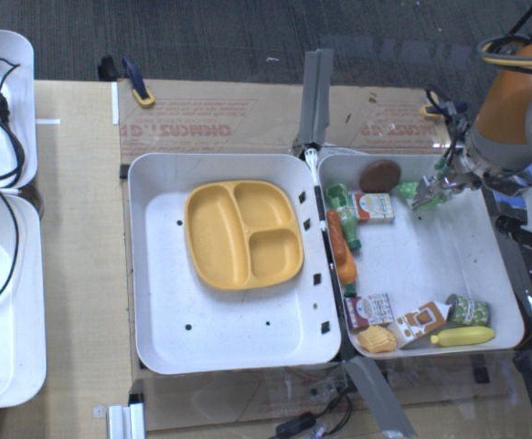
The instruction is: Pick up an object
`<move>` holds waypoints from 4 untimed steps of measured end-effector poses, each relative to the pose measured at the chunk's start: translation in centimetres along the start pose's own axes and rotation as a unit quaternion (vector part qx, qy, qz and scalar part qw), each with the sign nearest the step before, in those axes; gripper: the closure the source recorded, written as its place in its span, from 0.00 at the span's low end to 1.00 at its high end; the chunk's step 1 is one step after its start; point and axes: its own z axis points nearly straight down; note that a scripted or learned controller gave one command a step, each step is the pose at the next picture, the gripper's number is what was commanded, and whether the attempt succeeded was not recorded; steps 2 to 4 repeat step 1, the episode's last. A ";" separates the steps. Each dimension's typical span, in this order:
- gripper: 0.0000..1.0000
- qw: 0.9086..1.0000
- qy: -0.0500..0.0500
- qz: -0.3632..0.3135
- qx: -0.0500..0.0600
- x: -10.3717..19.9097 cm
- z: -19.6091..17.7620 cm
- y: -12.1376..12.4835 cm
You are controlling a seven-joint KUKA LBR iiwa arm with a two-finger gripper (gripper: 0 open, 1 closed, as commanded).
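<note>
Your gripper (pixel 428 197) hangs low over the far right part of the right bin (pixel 430 263); whether it is released or clenched you cannot tell from this slanted view. Just left of it lie a small green piece (pixel 406 190), a brown round item (pixel 379 175) and a red-and-white carton (pixel 372 208). Farther left, against the bin's dividing wall, sit a green bottle (pixel 343 213) and an orange carrot-like item (pixel 341 247). Well below the gripper, along the near edge: a yellow banana (pixel 462 337), a green can (pixel 468 311), a brown-and-white box (pixel 419 322), a small pink carton (pixel 369 310), a yellow biscuit-like piece (pixel 377 339). The left bin (pixel 156 318) holds a yellow divided plate (pixel 244 234). Bins rest on a cardboard sheet (pixel 211 117) over a pale wooden bench (pixel 74 245); dark carpet (pixel 248 16) beyond.
</note>
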 end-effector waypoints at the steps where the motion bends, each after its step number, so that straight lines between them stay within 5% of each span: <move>1: 1.00 0.998 0.001 -0.067 0.001 5.4 -10.6 1.5; 4: 1.00 0.998 0.001 -0.067 0.001 5.4 -10.6 1.5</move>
